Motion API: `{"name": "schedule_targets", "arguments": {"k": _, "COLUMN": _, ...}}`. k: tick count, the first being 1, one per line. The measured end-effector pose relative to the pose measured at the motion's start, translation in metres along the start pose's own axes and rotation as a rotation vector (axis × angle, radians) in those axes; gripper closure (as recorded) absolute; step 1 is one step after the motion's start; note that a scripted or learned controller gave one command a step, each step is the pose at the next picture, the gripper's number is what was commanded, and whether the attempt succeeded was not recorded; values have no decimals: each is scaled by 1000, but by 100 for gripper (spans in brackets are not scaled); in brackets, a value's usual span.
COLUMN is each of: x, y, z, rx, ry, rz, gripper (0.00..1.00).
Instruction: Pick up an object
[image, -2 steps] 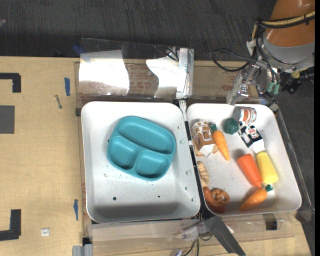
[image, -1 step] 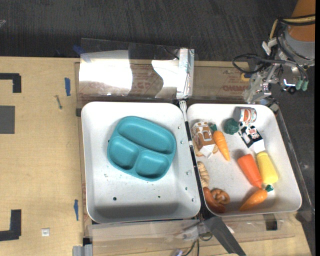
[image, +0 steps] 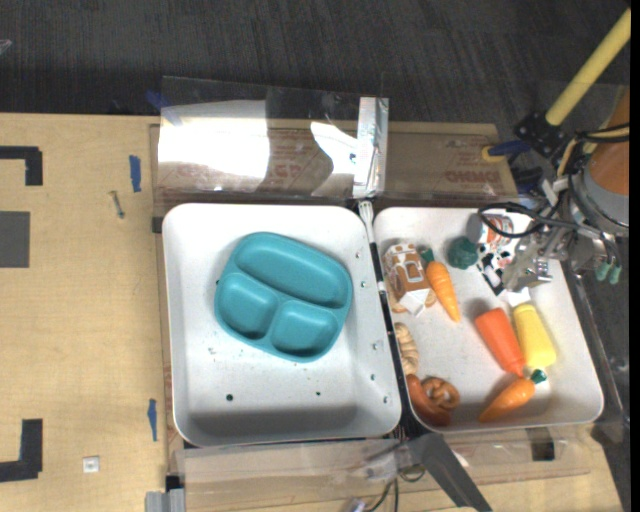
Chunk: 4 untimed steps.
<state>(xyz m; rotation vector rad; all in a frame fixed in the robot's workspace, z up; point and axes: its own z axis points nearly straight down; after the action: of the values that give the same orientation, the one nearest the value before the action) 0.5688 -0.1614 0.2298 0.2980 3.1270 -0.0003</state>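
Observation:
The right bin (image: 580, 400) holds several toy foods. An orange carrot (image: 441, 288) lies beside a brown and white toy (image: 405, 268). A dark green piece (image: 462, 253) and a black and white toy (image: 491, 252) sit near the back. An orange cylinder (image: 498, 338) and a yellow piece (image: 534, 336) lie side by side. In front of them lies a second carrot (image: 512, 395). A brown pastry (image: 433, 395) rests at the front left. My gripper (image: 524, 266) hangs at the bin's back right, just right of the black and white toy and above the yellow piece.
A teal divided plate (image: 283, 294) lies in the left bin (image: 190, 380). A beige toy (image: 405, 345) lies by the wall between the bins. Cables and a yellow rod (image: 590, 65) crowd the upper right. A clear plastic sheet (image: 270, 145) stands behind the bins.

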Motion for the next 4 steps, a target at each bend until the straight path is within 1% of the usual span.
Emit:
{"name": "schedule_targets", "arguments": {"k": 1, "x": -64, "y": 40, "z": -30, "rx": -2, "ry": -9, "rz": 40, "gripper": 100}}
{"name": "schedule_targets", "arguments": {"k": 2, "x": -73, "y": 43, "z": -78, "rx": -2, "ry": -14, "rz": 73, "gripper": 100}}
{"name": "schedule_targets", "arguments": {"k": 3, "x": 43, "y": 4, "z": -61, "rx": 0, "ry": -2, "rz": 353, "gripper": 100}}
{"name": "schedule_targets", "arguments": {"k": 4, "x": 38, "y": 0, "z": -59, "rx": -1, "ry": -5, "rz": 688, "gripper": 100}}
